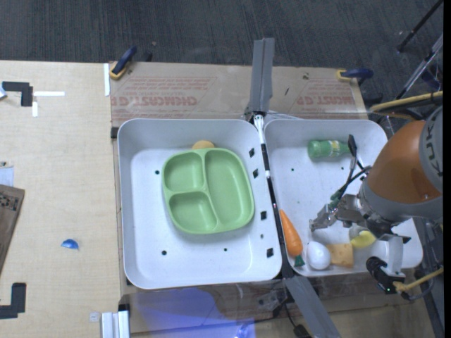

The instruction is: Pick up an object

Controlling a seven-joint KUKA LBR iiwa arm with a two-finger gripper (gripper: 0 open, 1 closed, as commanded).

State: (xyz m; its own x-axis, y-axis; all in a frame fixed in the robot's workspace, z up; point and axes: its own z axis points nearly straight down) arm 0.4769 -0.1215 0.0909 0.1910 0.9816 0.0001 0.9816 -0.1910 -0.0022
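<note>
Orange carrot [291, 234], white egg [318, 255], yellow pieces crowd gripper [331, 217], possibly empty, its spread unclear

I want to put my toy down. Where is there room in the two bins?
In the left bin, bare floor rings the green plate. In the right bin, the middle below the green bottle is bare. Its near corner is crowded: carrot, egg, gripper.

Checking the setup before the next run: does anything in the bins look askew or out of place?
The green divided plate sits rotated in the left bin, with a yellow object half hidden behind its far rim. The green bottle lies on its side in the right bin.
</note>
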